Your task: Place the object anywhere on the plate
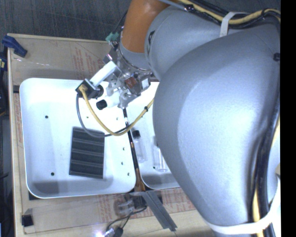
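Observation:
A dark ribbed rectangular plate [87, 153] lies flat in the left white bin [44, 132], toward its front. My gripper [121, 94] hangs over the back right part of that bin, near the wall between the two bins and well behind the plate. A small pale, see-through object [159, 160] rests in the visible strip of the right bin [153, 181], close to the dividing wall. The grey arm with its orange band [138, 19] hides most of the right bin.
A yellow cable [104, 127] loops down from the wrist over the left bin. Blue clamps [14, 45] sit at the bench's back left corner. A metal bracket and wires [138, 209] lie on the bench in front of the bins.

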`<state>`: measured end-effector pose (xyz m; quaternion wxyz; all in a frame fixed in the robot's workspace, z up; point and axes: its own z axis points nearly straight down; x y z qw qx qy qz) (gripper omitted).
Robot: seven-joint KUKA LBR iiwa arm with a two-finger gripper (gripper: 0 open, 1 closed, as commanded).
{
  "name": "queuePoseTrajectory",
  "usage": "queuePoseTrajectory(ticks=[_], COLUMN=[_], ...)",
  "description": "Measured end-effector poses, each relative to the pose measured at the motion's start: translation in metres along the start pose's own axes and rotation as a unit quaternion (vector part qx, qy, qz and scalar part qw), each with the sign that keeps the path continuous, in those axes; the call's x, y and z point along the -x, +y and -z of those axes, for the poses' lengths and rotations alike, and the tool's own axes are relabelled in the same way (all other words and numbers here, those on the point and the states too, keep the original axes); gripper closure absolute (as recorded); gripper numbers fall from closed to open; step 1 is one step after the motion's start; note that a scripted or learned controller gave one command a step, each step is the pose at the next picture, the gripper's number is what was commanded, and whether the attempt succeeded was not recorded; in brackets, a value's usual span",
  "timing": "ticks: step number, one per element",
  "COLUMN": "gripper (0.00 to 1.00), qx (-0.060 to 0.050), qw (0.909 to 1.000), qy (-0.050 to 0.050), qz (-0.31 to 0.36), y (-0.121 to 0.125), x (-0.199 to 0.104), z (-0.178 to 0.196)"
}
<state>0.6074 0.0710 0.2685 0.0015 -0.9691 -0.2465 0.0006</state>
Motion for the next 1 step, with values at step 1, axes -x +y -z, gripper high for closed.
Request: queuePoseTrajectory(ticks=[1], gripper=[1.00], qx=[0.001], qw=[0.9894], qy=[-0.001], qz=[-0.145], y=[-0.0592], x=[0.0509], z=[-0.0609])
